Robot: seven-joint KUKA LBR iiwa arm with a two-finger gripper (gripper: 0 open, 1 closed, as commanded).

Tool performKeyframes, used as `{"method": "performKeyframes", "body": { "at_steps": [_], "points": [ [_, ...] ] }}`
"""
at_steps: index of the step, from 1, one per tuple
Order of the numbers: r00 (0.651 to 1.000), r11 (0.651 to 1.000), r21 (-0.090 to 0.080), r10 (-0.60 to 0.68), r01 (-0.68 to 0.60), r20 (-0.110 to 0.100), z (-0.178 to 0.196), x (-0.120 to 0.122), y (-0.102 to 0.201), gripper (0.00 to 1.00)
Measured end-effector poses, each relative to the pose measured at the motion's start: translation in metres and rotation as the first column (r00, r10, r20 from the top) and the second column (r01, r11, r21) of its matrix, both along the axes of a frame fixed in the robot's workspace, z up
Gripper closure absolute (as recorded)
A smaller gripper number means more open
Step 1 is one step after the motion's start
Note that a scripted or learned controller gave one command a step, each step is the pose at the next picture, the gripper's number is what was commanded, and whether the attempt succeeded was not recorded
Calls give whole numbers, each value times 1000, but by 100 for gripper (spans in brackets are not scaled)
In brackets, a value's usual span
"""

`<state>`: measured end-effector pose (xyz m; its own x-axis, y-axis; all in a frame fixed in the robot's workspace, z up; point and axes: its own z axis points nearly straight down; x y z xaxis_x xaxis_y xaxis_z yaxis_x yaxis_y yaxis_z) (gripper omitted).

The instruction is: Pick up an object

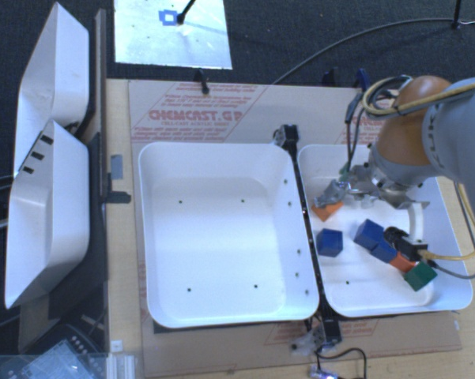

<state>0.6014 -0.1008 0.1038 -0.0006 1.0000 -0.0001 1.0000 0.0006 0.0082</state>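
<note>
My gripper [337, 193] hangs low over the left part of the right bin [450, 297], at the end of the grey arm with its orange band. Just below its tip lies an orange block [326, 210], touching or partly covered by the tip; I cannot tell whether it is gripped. A small blue cube [329, 242] sits a little nearer the front. To the right lies a larger blue block [371, 234], with a smaller blue piece [383, 252], an orange piece [401, 261] and a green block [420, 275] trailing toward the bin's front right corner.
The left bin [221, 212] adjoins the right one along a black divider [300, 204]. Cables loop round the arm's wrist and over the right bin's right side. White trays lean at the far left. A metal plate lies behind the bench.
</note>
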Motion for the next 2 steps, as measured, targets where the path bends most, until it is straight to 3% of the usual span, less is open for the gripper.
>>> {"method": "performKeyframes", "body": {
  "at_steps": [1, 2],
  "points": [
    [1000, 1000, -1, 0, 0, -6, -7, -10, 3, 0],
    [1000, 1000, 0, -1, 1, -5, 3, -10, 3, 100]
  ]
}}
